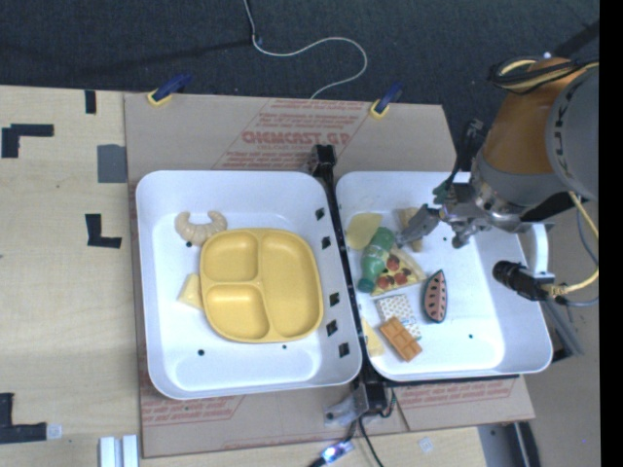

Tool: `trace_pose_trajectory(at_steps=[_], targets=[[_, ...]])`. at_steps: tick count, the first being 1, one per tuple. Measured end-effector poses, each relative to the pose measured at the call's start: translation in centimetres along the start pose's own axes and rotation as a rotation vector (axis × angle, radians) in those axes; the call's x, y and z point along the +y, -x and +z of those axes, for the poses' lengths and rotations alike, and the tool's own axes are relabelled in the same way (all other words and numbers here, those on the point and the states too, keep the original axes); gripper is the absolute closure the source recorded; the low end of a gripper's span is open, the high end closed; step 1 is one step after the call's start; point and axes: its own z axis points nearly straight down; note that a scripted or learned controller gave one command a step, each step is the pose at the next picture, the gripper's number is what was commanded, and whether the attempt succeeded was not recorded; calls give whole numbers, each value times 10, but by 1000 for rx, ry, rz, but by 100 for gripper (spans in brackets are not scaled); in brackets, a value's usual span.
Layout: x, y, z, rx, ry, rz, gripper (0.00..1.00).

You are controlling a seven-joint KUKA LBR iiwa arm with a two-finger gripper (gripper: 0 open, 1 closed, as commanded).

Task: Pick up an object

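Observation:
My gripper hangs over the upper middle of the right bin, its two fingers spread open with nothing between them. Just left of it and below lie a green bottle, a pale yellow piece and a pizza slice. A watermelon slice lies below the gripper. Nearer the front edge rest a white waffle-patterned cracker and an orange block.
The left bin holds a yellow divided plate, a tan croissant-like piece at its upper left and a yellow wedge beside the plate. The arm's grey and orange body stands over the right bin's far right side.

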Motion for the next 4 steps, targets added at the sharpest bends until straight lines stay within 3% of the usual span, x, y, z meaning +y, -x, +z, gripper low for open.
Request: trace_pose_trajectory(at_steps=[1, 2, 3, 4], targets=[[3, 0, -8, -2, 13, -3, 0], [7, 1, 56, -3, 9, -3, 0], [14, -2, 72, 1, 31, -6, 0], [12, -1, 67, -3, 25, -6, 100]])
